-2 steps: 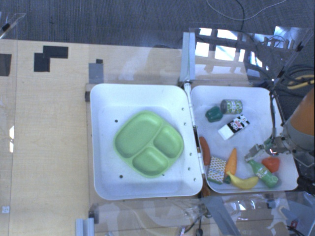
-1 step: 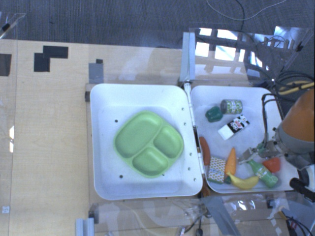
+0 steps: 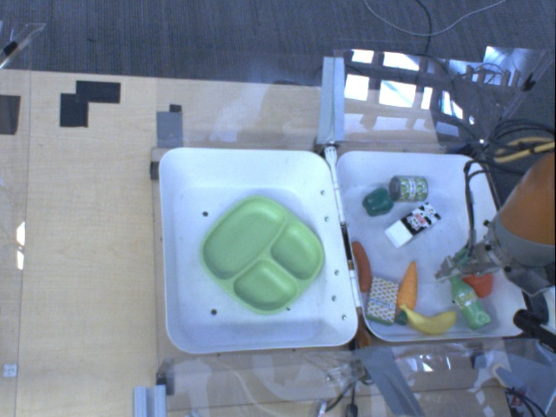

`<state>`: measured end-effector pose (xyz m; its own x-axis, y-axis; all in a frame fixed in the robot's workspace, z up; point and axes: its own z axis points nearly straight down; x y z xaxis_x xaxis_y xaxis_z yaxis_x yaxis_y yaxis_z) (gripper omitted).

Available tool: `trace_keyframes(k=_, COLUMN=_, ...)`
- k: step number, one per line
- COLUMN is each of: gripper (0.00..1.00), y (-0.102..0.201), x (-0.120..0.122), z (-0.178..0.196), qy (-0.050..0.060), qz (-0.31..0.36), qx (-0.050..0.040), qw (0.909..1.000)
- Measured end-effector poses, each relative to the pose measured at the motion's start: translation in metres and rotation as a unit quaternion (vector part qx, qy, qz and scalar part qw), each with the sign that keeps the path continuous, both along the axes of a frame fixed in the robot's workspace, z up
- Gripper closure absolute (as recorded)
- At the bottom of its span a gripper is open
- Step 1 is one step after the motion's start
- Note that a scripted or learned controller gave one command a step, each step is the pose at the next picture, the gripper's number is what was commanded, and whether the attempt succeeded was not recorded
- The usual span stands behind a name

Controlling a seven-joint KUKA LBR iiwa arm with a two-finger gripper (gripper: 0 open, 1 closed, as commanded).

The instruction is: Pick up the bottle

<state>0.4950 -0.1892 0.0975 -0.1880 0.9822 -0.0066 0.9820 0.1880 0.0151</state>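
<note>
Hiding jaws (image 3: 465, 268), arm (image 3: 526, 220) overlaps bottle (image 3: 469, 305).

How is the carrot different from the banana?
The carrot is orange and nearly straight, while the banana is yellow and curved. The carrot points up and down the bin, narrow end up; the banana lies crosswise along the bin's lower edge. The carrot looks a bit slimmer than the banana. Both are toy foods lying flat in the right bin, close together near its bottom edge.
</note>
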Motion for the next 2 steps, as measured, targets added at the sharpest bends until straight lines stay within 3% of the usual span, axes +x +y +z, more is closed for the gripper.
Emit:
trace_keyframes(k=1, gripper=1.0, y=0.0, x=0.003, z=0.008, qy=-0.001, qz=0.002, qx=0.0, qw=1.0)
trace_keyframes(k=2, gripper=1.0, y=0.022, x=-0.005, z=0.097, qy=0.006, qz=0.111, qx=0.0003, qw=0.9937)
